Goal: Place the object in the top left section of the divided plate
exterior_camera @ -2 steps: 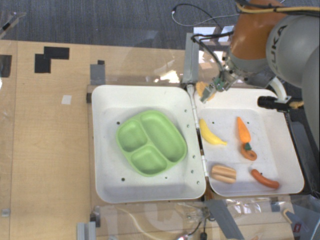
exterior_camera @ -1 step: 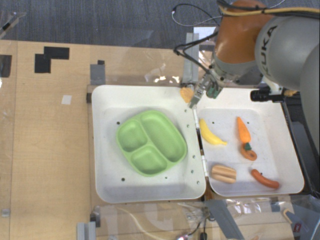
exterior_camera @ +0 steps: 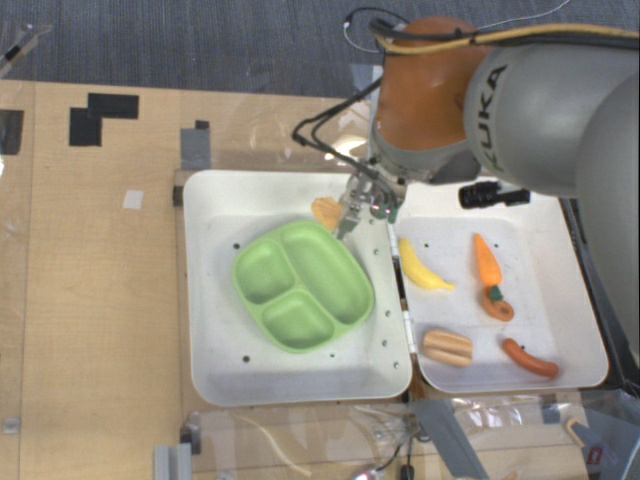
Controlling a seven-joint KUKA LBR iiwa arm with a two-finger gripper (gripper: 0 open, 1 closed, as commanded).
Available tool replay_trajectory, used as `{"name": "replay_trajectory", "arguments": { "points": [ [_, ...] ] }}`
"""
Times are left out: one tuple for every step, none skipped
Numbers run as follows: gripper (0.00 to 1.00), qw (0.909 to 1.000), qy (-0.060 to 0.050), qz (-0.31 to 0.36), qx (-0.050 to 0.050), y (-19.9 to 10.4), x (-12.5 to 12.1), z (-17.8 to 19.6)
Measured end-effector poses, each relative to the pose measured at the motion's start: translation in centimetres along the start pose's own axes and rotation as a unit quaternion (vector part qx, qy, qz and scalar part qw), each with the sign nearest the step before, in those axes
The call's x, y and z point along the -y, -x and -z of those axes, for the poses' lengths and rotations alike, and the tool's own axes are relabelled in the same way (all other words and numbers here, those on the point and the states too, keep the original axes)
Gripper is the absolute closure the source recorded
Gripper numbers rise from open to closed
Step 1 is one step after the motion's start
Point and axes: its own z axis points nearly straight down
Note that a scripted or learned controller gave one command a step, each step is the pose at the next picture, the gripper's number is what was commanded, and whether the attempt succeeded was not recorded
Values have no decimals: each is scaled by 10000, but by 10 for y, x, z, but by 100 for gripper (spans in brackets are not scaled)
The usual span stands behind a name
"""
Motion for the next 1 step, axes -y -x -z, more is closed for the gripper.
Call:
{"name": "replay_trajectory", "arguments": {
  "points": [
    [100, 9893, 7, 1456, 14, 6, -20, 40]
  ]
}}
